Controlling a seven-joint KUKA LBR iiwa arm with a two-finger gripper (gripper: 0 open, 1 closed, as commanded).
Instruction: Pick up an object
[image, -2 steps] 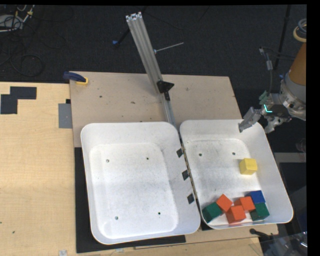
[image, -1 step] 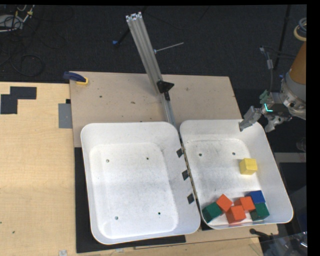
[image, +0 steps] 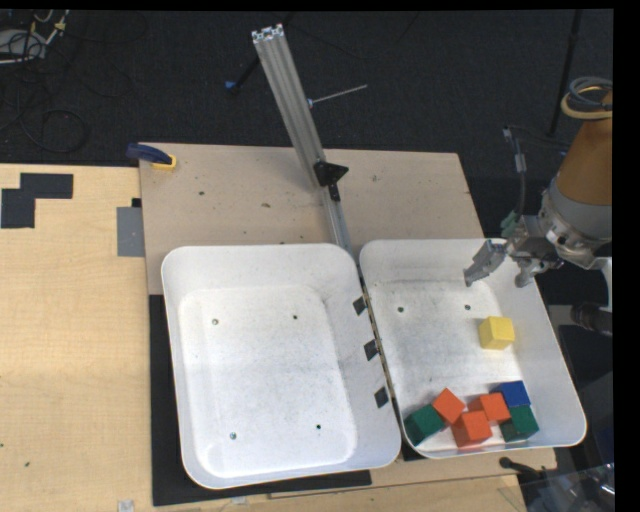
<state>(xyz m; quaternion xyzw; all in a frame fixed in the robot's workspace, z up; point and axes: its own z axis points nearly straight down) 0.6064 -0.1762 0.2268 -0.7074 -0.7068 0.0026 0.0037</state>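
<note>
In the right bin (image: 430, 290) a yellow block (image: 497, 332) lies alone near the right wall. At the bin's near end sits a cluster of blocks: orange blocks (image: 471, 427), a blue block (image: 514, 393) and green blocks (image: 425, 424). My gripper (image: 503, 267) hangs over the far right part of this bin, above and just beyond the yellow block. Its two fingers are spread apart, with nothing between them.
The left bin (image: 190, 270) lies beside the right one, with black clips (image: 371, 349) along the shared edge. A slanted aluminium rail (image: 297, 110) rises behind the bins. A blue and yellow clamp (image: 152, 155) sits at the board's far left corner.
</note>
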